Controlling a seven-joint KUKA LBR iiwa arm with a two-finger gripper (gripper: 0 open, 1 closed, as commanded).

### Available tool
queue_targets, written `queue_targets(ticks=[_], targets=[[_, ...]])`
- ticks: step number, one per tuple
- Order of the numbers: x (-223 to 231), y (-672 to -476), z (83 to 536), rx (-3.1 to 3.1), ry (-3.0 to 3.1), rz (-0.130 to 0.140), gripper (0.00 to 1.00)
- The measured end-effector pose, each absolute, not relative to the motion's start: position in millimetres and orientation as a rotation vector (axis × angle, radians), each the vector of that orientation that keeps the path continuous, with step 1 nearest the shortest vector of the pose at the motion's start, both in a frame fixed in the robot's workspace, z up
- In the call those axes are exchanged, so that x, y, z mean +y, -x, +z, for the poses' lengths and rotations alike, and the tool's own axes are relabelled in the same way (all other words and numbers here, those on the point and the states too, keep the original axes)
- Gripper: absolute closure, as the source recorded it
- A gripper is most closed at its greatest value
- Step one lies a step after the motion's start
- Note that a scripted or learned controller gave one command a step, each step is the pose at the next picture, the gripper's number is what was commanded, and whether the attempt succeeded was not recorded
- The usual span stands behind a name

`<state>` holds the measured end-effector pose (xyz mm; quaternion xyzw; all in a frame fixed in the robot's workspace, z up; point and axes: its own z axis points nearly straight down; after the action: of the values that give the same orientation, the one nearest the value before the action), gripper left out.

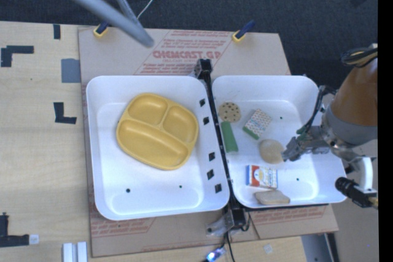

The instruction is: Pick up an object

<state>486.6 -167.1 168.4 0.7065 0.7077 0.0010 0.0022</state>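
Left bin (98,132): left-centre of the frame; holds one yellow divided plate (158,130), lying flat and slightly turned, with bare white floor below and to its right.
Divider (212,132): the two bin walls meet in a dark strip down the middle of the frame; a raised edge to clear on any crossing.
Right bin (288,86): right-centre; holds all the small items.
Green stick (229,136): just beside the divider wall; judged stiff and light, but the wall crowds one side.
Cookie (229,110): above the stick; flat and thin, judged hard to pinch and brittle.
Patterned packet (257,123): upper middle of the bin, apart from its neighbours; judged light, possibly crushable.
Small carton (262,177): lower middle; judged light and stiff, its straight sides offering a fair hold.
Tan round piece (270,151): centre-right of the bin, nearest the tool; judged light, smooth and curved, likely to slip unless taken across its middle.
Tan flat piece (272,197): against the lower wall; little finger room on that side.
Gripper (293,150): just right of the round piece; nothing seen between the fingers, and whether they are spread or closed cannot be told.
Open room: bare floor in the bin's upper right and right of the carton.
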Motion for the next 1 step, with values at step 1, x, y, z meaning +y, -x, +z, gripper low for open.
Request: queue_targets(ticks=[1], targets=[[-172.9, -488.3, 230.1, 2.219, -2.215, 0.004, 1.0]])
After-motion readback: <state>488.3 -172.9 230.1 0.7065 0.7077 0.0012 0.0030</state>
